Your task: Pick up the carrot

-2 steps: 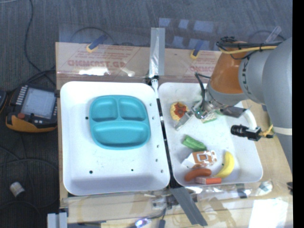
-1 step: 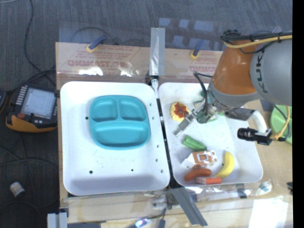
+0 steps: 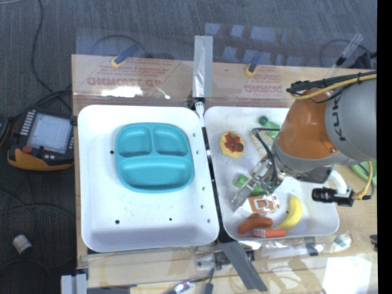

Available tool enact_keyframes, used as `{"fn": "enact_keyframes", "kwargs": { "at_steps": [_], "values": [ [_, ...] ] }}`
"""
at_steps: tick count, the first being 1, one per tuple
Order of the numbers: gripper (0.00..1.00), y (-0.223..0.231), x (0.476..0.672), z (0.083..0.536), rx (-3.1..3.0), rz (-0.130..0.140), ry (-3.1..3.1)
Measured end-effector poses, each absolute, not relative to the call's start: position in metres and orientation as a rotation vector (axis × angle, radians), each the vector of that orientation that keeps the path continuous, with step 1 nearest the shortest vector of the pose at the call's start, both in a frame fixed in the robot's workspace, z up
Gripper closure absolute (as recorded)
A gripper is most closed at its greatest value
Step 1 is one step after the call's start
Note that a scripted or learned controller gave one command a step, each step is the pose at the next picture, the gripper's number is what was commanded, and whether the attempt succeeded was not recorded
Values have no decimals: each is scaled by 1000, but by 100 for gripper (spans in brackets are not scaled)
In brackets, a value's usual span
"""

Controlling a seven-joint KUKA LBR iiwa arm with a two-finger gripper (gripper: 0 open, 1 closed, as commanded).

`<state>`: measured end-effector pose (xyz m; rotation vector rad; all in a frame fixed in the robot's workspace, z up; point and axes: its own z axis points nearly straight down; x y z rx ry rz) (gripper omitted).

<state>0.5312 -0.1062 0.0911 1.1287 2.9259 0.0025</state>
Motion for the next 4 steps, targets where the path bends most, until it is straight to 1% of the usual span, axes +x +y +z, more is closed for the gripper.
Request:
{"fn": "enact_keyframes", "kwargs": {
  "at_steps": [1,2,3,4],
  "values": [
    [0,-110,588,90,524,-2,3089],
    [100,-108,591,102,525,6,3082],
    [100,-29,537,184,708,2,3062],
    [100,-59,484,219,1198,-2,2905]
  ]
}}
